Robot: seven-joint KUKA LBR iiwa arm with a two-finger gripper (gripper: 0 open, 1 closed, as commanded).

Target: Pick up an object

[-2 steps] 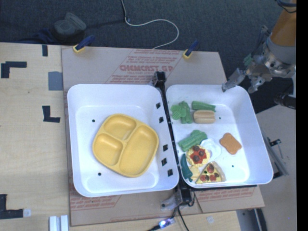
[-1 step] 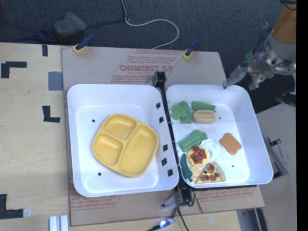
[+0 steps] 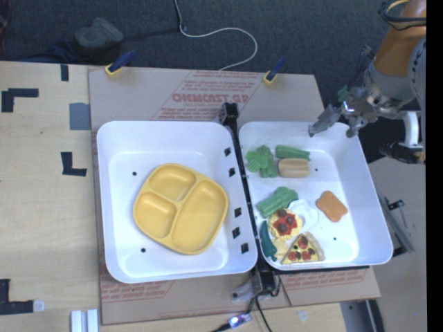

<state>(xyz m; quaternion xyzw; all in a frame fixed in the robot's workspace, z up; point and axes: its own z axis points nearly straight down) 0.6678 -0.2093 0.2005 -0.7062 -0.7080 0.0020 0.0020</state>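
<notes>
We see the gripper (image 3: 335,124) hanging over the far right corner of the right bin (image 3: 370,185), jaws spread apart with nothing between them. The toy food (image 3: 291,206) sits along that bin's left side, with the pizza slice (image 3: 303,249) partly overlapping other pieces. A yellow tray (image 3: 181,207) fills the left bin (image 3: 114,185).

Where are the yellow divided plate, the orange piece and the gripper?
yellow divided plate (image 3: 181,207), camera view, centre ridge.
orange piece (image 3: 331,206), camera view, its top face.
gripper (image 3: 334,126), camera view, between its fingertips.
</notes>
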